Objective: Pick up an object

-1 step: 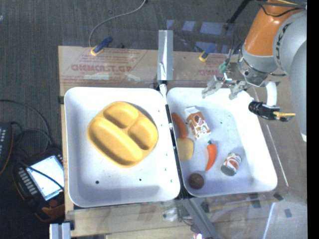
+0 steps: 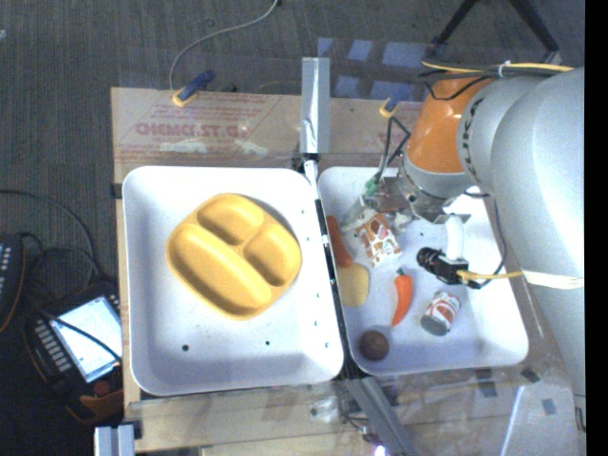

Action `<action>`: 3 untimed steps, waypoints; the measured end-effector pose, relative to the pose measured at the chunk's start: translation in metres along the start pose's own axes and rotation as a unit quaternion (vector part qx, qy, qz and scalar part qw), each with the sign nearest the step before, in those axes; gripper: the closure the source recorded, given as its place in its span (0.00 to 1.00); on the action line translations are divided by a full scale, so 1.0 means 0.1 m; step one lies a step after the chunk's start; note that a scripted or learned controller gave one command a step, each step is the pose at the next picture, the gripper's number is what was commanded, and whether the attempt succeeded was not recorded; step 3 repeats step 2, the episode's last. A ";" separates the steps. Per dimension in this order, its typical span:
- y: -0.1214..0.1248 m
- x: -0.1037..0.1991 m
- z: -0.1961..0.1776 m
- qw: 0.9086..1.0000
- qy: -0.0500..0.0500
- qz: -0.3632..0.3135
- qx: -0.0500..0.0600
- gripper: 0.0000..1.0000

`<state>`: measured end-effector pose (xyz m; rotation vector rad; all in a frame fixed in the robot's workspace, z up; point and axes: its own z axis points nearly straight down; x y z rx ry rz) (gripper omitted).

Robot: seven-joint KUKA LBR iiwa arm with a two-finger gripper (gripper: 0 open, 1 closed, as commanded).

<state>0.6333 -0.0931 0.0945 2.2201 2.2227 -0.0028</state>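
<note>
Carton (image 2: 380,240), boxy, red-and-white patterned, beside tapered orange carrot (image 2: 403,297)

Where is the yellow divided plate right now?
The yellow divided plate lies in the left bin, roughly in its middle and tilted. The carrot and the other small items sit in the right bin.

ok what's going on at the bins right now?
The arm reaches in from the right, wrist low over the back of the right bin, above a small red-and-white patterned carton. Whether anything is grasped cannot be told from here. Loose in that bin: a carrot, a can, a dark round fruit, a pale yellow piece and an orange strip. The left bin holds a yellow divided plate.
</note>
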 end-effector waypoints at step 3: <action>-0.55 0.38 -0.88 1.000 0.001 -0.001 0.001 1.00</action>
